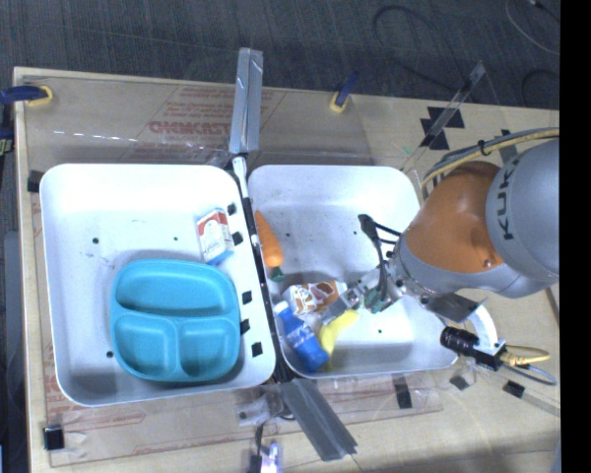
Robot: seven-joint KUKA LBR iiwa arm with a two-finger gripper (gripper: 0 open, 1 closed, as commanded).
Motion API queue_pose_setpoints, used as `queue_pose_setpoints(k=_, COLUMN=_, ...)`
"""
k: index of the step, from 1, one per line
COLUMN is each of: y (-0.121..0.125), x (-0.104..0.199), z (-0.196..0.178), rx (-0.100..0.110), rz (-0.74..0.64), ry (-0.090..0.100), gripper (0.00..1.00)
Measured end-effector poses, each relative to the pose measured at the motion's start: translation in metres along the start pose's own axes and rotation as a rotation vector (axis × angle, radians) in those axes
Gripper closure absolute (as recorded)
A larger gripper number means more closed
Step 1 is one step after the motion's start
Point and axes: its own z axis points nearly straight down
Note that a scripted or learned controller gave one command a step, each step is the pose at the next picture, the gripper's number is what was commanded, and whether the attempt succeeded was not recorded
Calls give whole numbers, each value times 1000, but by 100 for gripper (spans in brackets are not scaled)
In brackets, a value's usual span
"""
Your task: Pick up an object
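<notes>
Left bin (69,264): blue divided tray (177,320), small red-and-white carton (212,235) against the divider. Right bin (315,190): carrot (268,240), blue bottle (300,339), yellow piece (337,329), brown packet (313,295). End effector (374,297) low among them, beneath orange-banded arm (473,230); finger state impossible to tell.

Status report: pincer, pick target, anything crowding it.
Pincer low in right bin, fingers unclear. Nothing seen held. Yellow item, blue item, brown packet crowd beside it.
</notes>
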Motion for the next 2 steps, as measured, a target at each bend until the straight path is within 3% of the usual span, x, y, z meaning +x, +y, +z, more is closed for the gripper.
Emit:
queue_pose_setpoints(k=1, y=1, x=-3, z=-12, rx=-4, rz=-3, ry=-8, gripper=100)
queue_pose_setpoints(k=2, y=14, x=-24, z=-85, rx=21, rz=230, ry=16, gripper=100)
